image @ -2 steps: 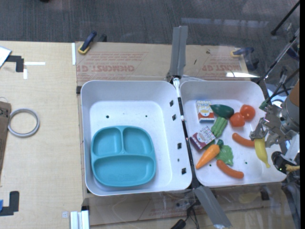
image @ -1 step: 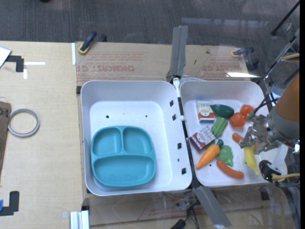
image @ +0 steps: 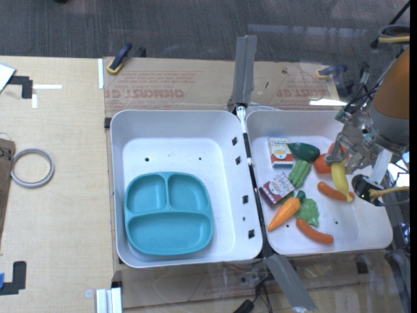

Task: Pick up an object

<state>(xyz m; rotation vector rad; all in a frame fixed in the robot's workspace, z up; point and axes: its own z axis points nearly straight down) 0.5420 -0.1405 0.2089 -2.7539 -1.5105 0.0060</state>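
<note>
The arm reaches in from three o'clock and its gripper (image: 348,156) hangs low over the three o'clock side of the right bin (image: 384,230). Whether it is released or clenched cannot be told; the dark wrist hardware hides that.

Just at the gripper, on its six o'clock side, lies a yellow banana (image: 339,176), tilted, with a red tomato (image: 322,165) touching it at nine o'clock and a small orange carrot (image: 331,190) just beyond at six o'clock. The banana looks like the nearest candidate, though nothing shows it caught.

Toward nine o'clock sit a dark green pepper (image: 303,151), a green cucumber (image: 299,173), a small carton (image: 279,151), a maroon packet (image: 278,187), a larger carrot (image: 284,213), a leafy green piece (image: 308,210) and a sausage (image: 315,232). The left bin (image: 120,194) carries a teal divided plate (image: 169,212).

These appear to be toy foods: probably light, stiff, smooth plastic, apt to slip or roll. The banana would best be taken across its narrow middle, square to its length, clear of the tomato.
</note>
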